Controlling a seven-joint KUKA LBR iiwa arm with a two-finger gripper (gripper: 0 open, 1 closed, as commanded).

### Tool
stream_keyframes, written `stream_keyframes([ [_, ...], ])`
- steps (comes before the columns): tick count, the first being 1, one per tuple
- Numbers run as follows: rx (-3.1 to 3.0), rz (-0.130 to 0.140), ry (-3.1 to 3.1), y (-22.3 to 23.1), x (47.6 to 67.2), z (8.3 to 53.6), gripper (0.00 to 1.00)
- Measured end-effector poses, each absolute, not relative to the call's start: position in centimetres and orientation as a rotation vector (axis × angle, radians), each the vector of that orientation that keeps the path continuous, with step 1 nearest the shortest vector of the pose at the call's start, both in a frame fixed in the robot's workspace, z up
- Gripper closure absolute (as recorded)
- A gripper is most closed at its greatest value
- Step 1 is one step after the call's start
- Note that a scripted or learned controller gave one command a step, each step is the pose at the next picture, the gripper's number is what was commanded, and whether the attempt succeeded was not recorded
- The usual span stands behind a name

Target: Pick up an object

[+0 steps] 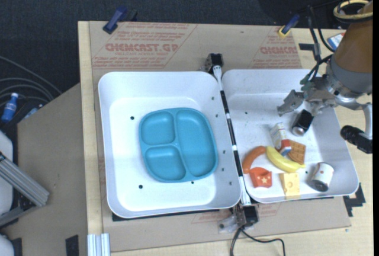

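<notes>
the gripper [307, 98] is hanging over the far right part of the right bin [254, 86], on the end of the arm [355, 53] that is reaching in from the right. whether it is standing wide or narrow cannot be told from this angle, and nothing is showing in its grasp.

the things to choose from are all sitting in the near half of that bin, in a tight cluster. a small pale bottle [278, 131] is lying nearest the gripper, just on its near left. nearer than that, a banana [280, 159] is resting against a brown cracker [295, 150], with an orange sausage [253, 156] curling on its left, a red piece [261, 177] just beyond that, and a yellow cheese block [290, 184] close to the near wall. a silvery can [320, 175] is lying on its side to the right, a little apart. the left bin [115, 106] is holding a blue divided plate [177, 145].

i am judging the pick as not yet begun. the crowding is looking like the main risk: coming down among the banana, cracker and sausage, the gripper is likely to land on top of one piece or pinch two at once, and both may slip free. the bottle and the can are looking round, so a push off centre is likely to roll them away. the cheese block is sitting so close to the wall that the wall may be blocking a clean descent.
</notes>
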State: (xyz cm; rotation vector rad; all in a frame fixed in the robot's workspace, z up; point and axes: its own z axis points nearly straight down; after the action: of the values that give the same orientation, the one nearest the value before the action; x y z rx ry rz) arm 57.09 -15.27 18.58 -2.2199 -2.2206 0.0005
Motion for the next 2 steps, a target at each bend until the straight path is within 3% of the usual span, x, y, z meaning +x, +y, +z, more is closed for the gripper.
stream_keyframes([
  [1,-2.229,-0.01,-2.233,-18.8,58.5,10.1,0.0],
  [2,-2.231,-0.011,-2.236,-17.6,66.1,9.4,0.0],
])
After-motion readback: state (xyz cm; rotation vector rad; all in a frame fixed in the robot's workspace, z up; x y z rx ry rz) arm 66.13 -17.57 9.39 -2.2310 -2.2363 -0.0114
